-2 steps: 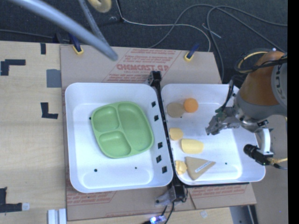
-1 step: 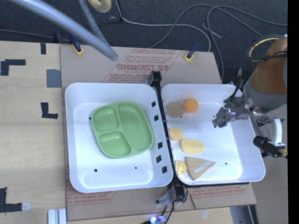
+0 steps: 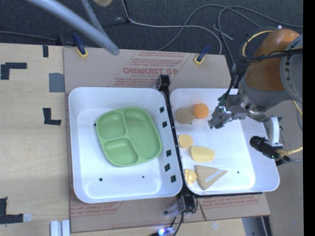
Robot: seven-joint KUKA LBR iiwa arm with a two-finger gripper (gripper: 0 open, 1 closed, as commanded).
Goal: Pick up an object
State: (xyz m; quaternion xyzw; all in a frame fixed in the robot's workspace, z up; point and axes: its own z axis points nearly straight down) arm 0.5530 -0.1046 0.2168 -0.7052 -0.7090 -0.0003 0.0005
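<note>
From above, the right bin (image 3: pixel 246 178) holds small toy foods. The gripper (image 3: pixel 217 121) hangs over it near 1 o'clock, and nothing is between its fingers; I cannot tell if they are open or closed. An orange ball (image 3: pixel 200 111) sits just beside it at 9 o'clock, touching a tan round piece (image 3: pixel 184 115). The left bin (image 3: pixel 81 146) holds a green tray (image 3: pixel 129 136).
</note>
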